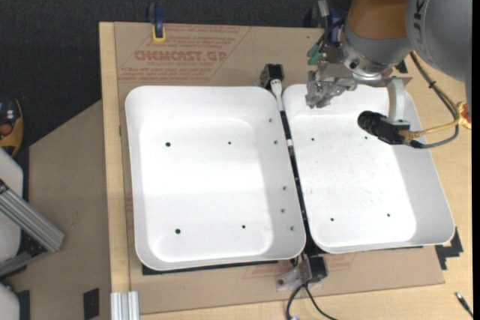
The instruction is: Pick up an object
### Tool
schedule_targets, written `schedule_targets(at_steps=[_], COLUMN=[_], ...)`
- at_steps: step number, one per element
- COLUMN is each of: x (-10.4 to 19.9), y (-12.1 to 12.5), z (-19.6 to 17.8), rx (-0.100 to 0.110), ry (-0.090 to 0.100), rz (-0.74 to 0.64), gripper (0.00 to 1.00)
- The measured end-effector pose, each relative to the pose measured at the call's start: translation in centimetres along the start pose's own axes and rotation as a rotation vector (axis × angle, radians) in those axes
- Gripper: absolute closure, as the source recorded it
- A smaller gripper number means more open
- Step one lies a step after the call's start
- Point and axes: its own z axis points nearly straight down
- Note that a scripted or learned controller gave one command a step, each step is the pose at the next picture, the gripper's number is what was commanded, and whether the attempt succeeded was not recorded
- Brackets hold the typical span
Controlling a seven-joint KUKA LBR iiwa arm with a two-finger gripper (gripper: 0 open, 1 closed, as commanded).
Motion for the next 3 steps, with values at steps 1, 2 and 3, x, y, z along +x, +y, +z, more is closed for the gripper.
schedule_targets(at_steps=[1,2,3], x=[2.3,6.8,1.4], y=[0.8,4.3,4.1], z=[-8.9,-3.0,-7.6], rx=[-0.021,-0.01,-0.019], ry=[-0.004,-0.003,-0.006], rz=[0.004,0.004,0.013], gripper=[1.0,1.0,1.0])
